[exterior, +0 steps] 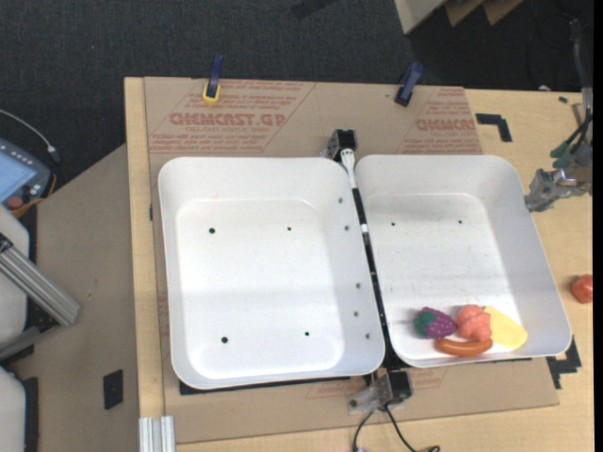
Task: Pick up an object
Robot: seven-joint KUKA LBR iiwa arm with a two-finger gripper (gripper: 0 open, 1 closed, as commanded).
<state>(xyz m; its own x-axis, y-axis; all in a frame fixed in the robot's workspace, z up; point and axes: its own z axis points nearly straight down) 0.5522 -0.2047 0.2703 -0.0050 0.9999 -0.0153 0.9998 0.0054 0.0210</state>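
Several small toy foods lie clustered in the near right corner of the right bin (443,191). A purple bunch of grapes (435,323) is on the left of the cluster. Beside it sits a pink-orange lumpy piece (475,321). A flat yellow piece (510,332) lies to its right, against the bin's rim. An orange sausage-shaped piece (464,347) lies in front of them, touching the lumpy piece.
The left bin (254,271) adjoins the right one along a black divider strip (366,252). A grey metal fixture (556,185) stands at the right bin's far right corner. A small orange object (583,290) lies on the bench outside the right bin.
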